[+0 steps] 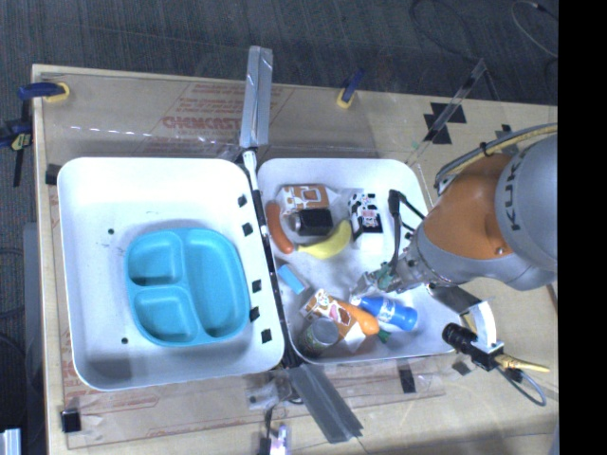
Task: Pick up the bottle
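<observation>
A small blue bottle (391, 313) with a white label lies on its side near the front edge of the right bin (408, 176). An orange object (357, 319) rests against the bottle's left end. My gripper (379, 279) hangs over the bin just above and slightly left of the bottle, at the end of the grey and orange arm (469, 230) that comes in from the right. Nothing can be seen held in it.
The right bin also holds a brown-and-white box (305, 197), a banana (328, 245), a red sausage shape (276, 228), a black-and-white carton (365, 214), a printed carton (321, 305) and a can (319, 336). A blue divided tray (185, 285) lies in the left bin (85, 207).
</observation>
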Action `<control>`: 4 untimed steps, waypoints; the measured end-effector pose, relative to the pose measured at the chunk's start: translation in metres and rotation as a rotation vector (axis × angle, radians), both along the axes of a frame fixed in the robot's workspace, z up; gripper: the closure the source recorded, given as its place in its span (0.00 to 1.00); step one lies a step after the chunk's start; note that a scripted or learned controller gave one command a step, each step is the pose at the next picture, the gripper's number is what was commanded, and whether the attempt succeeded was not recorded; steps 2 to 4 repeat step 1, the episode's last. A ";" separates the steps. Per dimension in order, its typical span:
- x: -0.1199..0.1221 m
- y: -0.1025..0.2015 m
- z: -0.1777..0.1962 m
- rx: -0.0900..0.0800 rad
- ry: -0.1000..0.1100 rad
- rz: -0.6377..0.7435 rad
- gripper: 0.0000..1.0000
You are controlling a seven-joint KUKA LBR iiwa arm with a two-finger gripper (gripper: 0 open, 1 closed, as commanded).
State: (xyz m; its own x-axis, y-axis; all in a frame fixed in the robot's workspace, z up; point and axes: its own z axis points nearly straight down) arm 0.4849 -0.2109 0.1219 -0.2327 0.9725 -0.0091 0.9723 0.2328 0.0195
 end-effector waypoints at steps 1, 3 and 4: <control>0.000 0.000 0.000 0.000 0.000 0.000 0.00; 0.000 0.000 0.000 0.000 0.000 0.000 0.00; 0.000 0.000 0.000 0.000 0.000 0.000 0.00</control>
